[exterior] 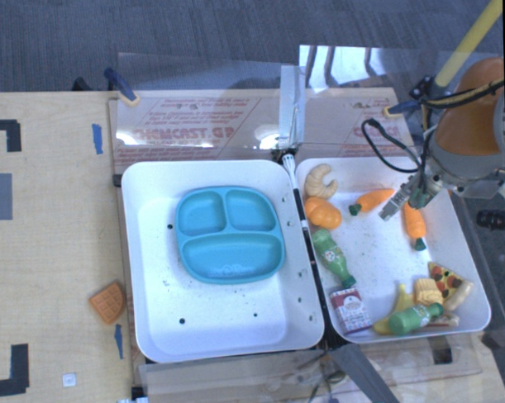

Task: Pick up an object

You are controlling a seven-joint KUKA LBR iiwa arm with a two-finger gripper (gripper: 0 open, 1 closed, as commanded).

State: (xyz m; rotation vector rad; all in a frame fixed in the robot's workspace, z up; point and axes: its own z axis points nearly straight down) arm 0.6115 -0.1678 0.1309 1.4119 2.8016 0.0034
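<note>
2 shallow white bins sit side by side on the bench: the left bin [157, 324] carries a blue divided plate [230, 235], and the right bin [378, 258] holds all the loose toy food. The gripper [411, 194] hangs over the upper right part of the right bin, between 2 carrots. One carrot [370, 201] lies just to its left, long axis running roughly left to right with a slight upward tilt toward the gripper. The other carrot [414, 222] lies just below the fingertips, long axis close to vertical in the picture, green stub at the low end. That second carrot is the nearer one, so a short drop downward looks like the likelier pick, with the fingers needing to close across its narrow width.

The fingers seem to stand slightly apart with nothing between them, though they are small and pale against the bin floor, so this is a fair guess and not certain.

The carrots look like smooth, hard moulded plastic, tapered and liable to roll. Further left are a tan croissant [320, 180], an orange rounded fruit [323, 215] and a green bottle [332, 256] lying at a slant. Along the bottom edge lie a red and white carton [350, 309], a second green bottle [414, 318] and a pizza slice [447, 279]. A waffle [108, 301] rests on the bench left of the bins.
</note>
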